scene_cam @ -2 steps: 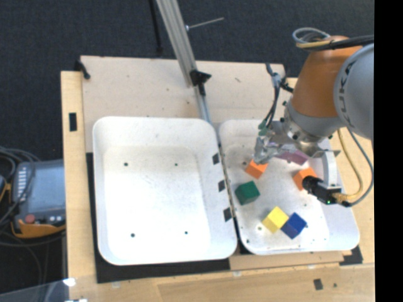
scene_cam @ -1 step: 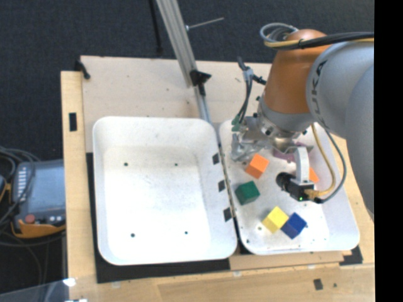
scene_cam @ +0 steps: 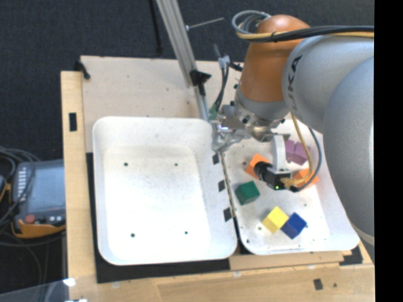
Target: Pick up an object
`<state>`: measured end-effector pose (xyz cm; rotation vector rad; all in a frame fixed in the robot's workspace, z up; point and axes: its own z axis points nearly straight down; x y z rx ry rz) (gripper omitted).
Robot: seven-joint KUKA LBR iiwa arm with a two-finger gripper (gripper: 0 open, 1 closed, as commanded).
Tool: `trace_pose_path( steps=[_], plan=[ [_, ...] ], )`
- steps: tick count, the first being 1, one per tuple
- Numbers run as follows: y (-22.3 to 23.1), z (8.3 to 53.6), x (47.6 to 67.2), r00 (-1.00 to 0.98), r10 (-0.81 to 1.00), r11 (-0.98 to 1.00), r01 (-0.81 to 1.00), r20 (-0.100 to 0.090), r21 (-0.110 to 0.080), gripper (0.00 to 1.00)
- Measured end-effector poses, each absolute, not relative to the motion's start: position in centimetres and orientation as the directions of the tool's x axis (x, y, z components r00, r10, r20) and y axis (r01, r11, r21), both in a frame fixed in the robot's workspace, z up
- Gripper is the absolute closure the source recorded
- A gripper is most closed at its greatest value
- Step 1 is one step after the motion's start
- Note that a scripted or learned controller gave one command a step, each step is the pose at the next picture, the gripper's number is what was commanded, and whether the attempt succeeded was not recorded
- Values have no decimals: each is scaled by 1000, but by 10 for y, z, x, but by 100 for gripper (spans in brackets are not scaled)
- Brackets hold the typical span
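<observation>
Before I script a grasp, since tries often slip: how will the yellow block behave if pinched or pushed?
The yellow block looks like a flat-faced cube, so probably stiff and unlikely to roll. On the smooth white bin it may slide. It touches the blue block, so a push would likely shift both.

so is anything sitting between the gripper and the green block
Nothing visible does. The gripper hangs at the bins' shared edge; the green block lies in the right bin nearer the camera, with bare white floor between them. The orange piece sits off that line.
</observation>
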<state>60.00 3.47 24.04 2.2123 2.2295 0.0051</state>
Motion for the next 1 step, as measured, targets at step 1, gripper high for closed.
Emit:
trace_pose_path(
  steps=[1],
  plan=[
    [92,243,622,-8,1000,8,1000,2,3,100]
  ],
)
